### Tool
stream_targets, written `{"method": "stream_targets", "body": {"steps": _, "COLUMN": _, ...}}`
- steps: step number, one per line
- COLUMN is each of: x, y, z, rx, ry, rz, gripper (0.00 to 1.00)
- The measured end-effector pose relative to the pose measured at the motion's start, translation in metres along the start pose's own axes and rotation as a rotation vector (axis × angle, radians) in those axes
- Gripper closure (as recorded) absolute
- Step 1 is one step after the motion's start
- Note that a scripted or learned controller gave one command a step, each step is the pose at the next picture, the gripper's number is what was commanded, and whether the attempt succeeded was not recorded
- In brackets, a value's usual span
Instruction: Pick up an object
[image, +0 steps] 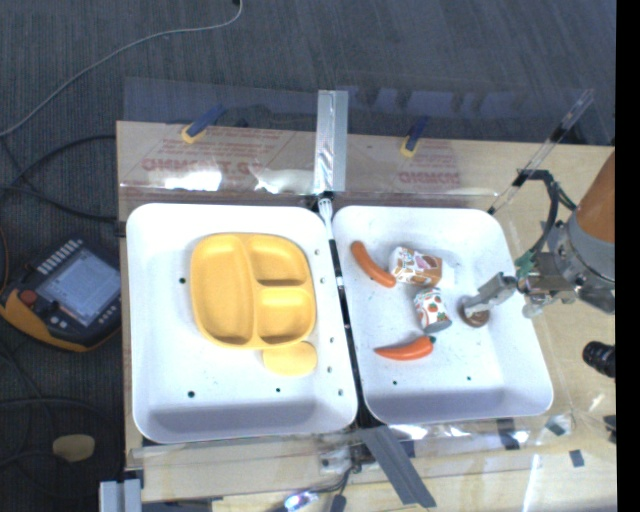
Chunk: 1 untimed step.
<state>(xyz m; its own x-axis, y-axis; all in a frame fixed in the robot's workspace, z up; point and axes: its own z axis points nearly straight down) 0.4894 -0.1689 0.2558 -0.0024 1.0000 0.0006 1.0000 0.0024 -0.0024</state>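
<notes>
Two shallow white bins of smooth moulded plastic with rounded corners are seen side by side on the bench. Lower in the frame, in the left bin (160, 400), a small round yellow lid-like piece (290, 357) is found touching the lower edge of a glossy yellow divided tray (252, 288) with three compartments.

In the right bin (500, 395), lower centre, a tapered orange-red pepper (405, 348) lies almost level. Just above it a small crumpled printed packet (432, 308) stands tilted. To its right a small round brown object (475, 318) is seen, with the gripper (490, 296) directly over it at the bin's right side. Whether the gripper is wide, narrow or holding anything cannot be told.

Further up, a curved orange sausage shape (372, 265) lies slantwise, and beside it a second printed packet (416, 266).

Beyond the bins, a clear plastic sheet is taped across the bench. At far left a yellow-cased pendant (62, 300) with a screen rests on dark carpet.
</notes>
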Motion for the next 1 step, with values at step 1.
{"method": "stream_targets", "body": {"steps": 1, "x": 0.0235, "y": 0.0291, "z": 0.1621, "rx": -0.002, "ry": 0.001, "rz": 0.093, "gripper": 0.0}}
